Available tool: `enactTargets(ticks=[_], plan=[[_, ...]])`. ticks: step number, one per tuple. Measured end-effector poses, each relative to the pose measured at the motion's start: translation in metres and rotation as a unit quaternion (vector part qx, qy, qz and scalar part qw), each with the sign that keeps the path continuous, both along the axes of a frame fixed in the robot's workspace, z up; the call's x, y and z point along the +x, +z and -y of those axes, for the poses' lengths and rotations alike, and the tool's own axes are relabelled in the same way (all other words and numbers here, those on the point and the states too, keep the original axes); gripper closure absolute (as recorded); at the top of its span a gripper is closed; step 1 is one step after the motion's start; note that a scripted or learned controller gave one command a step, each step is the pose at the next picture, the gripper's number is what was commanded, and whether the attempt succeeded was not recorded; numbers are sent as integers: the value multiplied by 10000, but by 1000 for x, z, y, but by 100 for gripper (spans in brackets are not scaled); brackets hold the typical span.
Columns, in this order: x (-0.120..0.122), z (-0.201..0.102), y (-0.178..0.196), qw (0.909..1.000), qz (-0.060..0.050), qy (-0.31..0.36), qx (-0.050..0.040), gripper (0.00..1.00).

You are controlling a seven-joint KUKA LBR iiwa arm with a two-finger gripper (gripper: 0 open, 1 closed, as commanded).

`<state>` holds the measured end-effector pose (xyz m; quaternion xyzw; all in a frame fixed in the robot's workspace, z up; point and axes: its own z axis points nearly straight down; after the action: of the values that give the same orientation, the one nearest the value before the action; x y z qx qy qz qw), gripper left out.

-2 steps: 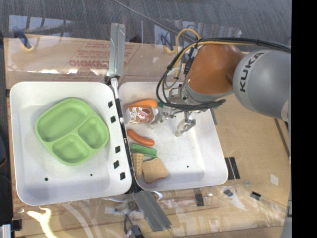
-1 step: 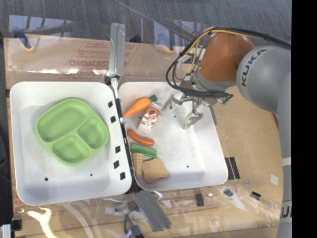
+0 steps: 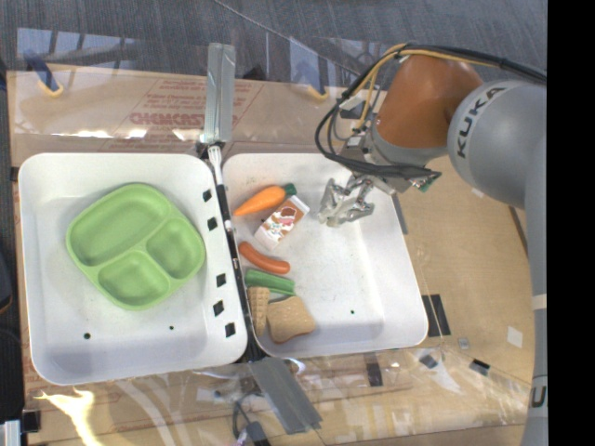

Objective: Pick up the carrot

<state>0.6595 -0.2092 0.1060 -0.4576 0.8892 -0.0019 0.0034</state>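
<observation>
The orange tapered carrot with a green stem end [image 3: 261, 199] lies in the right shallow white bin [image 3: 381, 295], in the upper left part of the bin floor, close to the divider between the two bins. It lies at a slant, the thick end toward the upper right and the tip toward the lower left. The stem end is touching or nearly touching a small white carton with a red and brown printed face [image 3: 281, 224], which lies just below and to the right of the carrot.

Below the carton lies an orange-red sausage-shaped piece [image 3: 264, 257]. Under that lies a dark green elongated piece [image 3: 270, 282], and below it a tan bread-shaped piece [image 3: 289, 318] beside a tan waffle cone [image 3: 257, 306].

The two-finger metal gripper [image 3: 345, 209] is positioned over the right bin, to the right of the carton and apart from the carrot. Its fingers stand narrowly apart with nothing between them.

The left shallow white bin [image 3: 56, 342] contains a light green three-compartment plastic plate [image 3: 136, 244].
</observation>
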Motion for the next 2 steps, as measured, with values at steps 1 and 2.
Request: enactTargets(ticks=[1, 2], plan=[[-1, 2, 62, 9977, 1, -673, -3, 100], [-2, 1, 64, 9316, -28, -3635, 18, 100]])
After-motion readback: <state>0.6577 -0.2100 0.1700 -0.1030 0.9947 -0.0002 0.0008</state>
